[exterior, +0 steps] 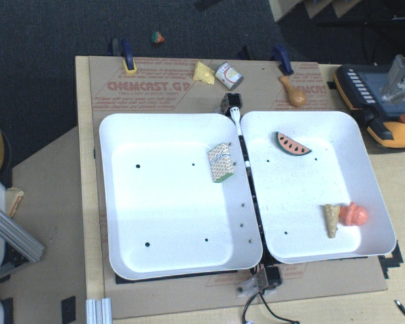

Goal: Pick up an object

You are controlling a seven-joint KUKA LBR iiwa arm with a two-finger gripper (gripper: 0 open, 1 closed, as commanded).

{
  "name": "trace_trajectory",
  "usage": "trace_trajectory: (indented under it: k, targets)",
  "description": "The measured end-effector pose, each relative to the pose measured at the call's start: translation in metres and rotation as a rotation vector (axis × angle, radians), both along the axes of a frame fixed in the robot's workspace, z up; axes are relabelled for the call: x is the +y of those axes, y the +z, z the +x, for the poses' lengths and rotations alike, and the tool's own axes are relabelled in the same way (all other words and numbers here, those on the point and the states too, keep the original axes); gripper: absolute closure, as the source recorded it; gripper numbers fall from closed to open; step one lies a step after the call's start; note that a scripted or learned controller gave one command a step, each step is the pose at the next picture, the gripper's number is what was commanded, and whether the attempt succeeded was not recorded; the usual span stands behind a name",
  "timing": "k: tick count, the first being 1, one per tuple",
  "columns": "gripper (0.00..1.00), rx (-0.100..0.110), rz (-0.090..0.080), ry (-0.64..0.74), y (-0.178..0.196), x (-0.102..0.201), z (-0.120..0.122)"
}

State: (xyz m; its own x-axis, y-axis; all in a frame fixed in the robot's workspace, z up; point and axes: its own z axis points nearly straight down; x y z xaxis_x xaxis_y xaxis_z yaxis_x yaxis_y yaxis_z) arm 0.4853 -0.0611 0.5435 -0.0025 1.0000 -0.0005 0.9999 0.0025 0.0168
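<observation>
Fingers: cannot tell how far open, nor whether they have hold of anything
Writing: "CHEMCAST G P" in red print on the brown sheet under the bins, readable along its far edge; a second run of the same print near the far right corner, too broken up to read
Bins: 2, white and shallow, side by side, rims touching along the middle
Left bin: 1 item, a small green-and-white patterned carton, lying near the far right side, close to the shared rim
Right bin: 3 items
Watermelon slice: 1, far part of the right bin, well apart from the other two
Ice-cream cone: 1, near right part of the right bin
Pink toy: 1, just beside the cone, on its right; kind unclear
Loose on sheet, beyond the bins: 3, a yellow wedge, a small white box just beside it, a tan pear-shaped piece further right
Blue clamps: 2, one at the far left edge, one at the far right
Carpet: 1 small coloured object, beyond the bench
</observation>
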Motion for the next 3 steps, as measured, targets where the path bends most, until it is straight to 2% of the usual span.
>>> trace_trajectory:
  k: [1, 2, 3]
  targets:
    - [1.0, 0.02, -0.003, -0.017, -0.039, -0.163, -0.008]
    - [1.0, 0.029, 0.006, 0.003, -0.156, -0.092, -0.006]
    - [1.0, 0.002, -0.003, 0.002, -0.044, -0.066, -0.005]
